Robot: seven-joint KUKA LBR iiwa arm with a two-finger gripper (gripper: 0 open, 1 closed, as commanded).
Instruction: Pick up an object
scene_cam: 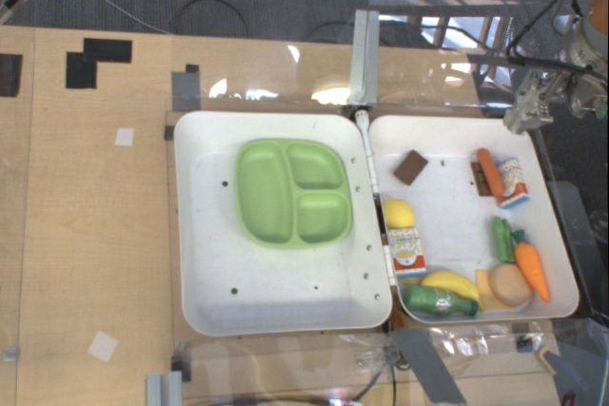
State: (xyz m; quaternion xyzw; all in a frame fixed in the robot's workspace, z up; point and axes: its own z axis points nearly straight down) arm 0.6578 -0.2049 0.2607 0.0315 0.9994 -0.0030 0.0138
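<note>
Gripper above small colourful toy foods

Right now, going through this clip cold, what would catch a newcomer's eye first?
The pale green three-compartment plastic plate lies alone in the left white bin and draws the eye first. Next comes the heap of toy food along the right white bin's near edge: a yellow banana, an orange carrot and a green bottle. The grey gripper hangs over that bin's far right corner.
</note>
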